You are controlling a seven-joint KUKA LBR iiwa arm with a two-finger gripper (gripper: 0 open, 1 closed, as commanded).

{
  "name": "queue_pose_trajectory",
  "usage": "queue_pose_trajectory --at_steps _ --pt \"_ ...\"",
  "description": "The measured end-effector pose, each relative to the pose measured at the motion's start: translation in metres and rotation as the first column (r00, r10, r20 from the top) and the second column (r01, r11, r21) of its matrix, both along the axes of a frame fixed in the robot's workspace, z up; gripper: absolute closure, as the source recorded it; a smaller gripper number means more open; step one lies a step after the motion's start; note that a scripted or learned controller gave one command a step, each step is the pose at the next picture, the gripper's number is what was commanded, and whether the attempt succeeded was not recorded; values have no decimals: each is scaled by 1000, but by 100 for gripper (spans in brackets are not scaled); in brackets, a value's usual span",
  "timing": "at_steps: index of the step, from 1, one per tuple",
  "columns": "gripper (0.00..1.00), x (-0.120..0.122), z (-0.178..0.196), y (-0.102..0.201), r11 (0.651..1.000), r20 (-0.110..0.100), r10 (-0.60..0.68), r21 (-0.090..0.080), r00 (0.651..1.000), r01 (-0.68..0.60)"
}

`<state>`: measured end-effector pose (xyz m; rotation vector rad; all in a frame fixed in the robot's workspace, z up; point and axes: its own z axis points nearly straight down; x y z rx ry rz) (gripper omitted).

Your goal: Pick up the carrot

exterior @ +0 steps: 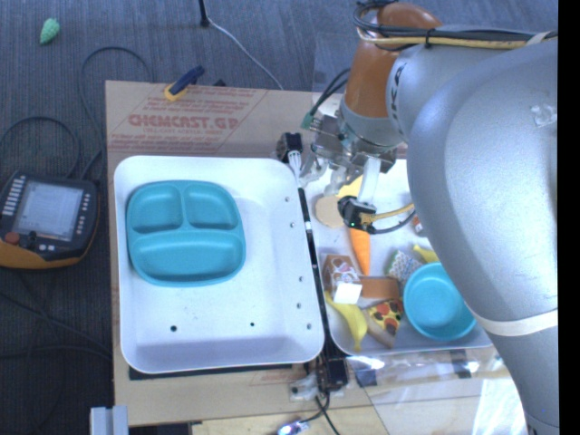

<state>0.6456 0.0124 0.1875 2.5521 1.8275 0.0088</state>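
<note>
The carrot [361,250] is a short orange cone lying in the right bin [337,338], near its left wall, with its tip pointing toward the front. My gripper [345,176] hangs over the back of that bin, a little behind the carrot and apart from it. Nothing shows in the gripper's grasp.
Around the carrot lie a tan disc [327,209], a brown packet [341,269], a banana [350,321], a pizza slice [388,317] and a blue bowl [437,303]. The left bin [272,270] holds a blue divided plate [186,232]. A teach pendant [45,217] lies on the floor at left.
</note>
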Motion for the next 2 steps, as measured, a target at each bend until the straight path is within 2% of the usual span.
queue_pose_trajectory --at_steps 1,2 --pt "100 -33 23 -22 936 -9 351 -4 936 -351" --pt "100 -99 -5 -52 666 -10 746 0 666 -746"
